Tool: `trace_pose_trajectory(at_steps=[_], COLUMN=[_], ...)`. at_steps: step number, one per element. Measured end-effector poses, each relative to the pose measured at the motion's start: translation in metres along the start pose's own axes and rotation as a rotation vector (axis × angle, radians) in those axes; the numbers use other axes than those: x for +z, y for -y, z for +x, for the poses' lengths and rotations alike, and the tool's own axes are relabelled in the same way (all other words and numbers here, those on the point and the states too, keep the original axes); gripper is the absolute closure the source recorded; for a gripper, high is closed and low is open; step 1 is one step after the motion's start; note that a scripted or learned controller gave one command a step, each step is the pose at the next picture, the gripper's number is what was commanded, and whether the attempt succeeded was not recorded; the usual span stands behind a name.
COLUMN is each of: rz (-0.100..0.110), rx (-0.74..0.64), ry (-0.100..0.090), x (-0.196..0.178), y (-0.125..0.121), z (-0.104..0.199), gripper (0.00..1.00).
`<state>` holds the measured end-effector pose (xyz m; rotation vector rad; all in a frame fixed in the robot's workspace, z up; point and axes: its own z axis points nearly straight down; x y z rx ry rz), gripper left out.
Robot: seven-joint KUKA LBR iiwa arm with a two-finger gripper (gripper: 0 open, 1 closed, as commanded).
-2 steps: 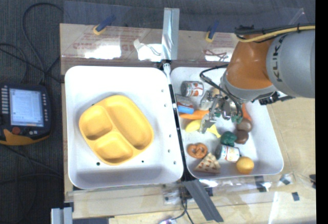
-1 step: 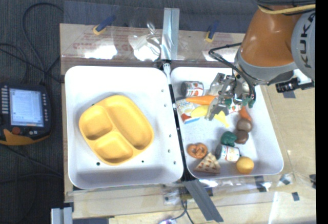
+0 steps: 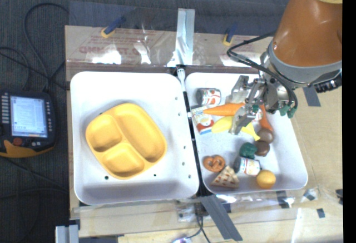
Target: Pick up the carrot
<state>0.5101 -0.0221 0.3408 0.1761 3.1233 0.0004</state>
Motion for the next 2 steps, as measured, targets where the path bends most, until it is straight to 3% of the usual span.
trace_pose_trajectory(at_steps=[1,2], rz=[-0.002,-0.003], rx=[-0.32,-0.487], ry=[-0.016,-0.015], x=[0.105,0.141], y=[-0.023,-0.049], z=[0.03,0.024], gripper=[1.0,1.0])
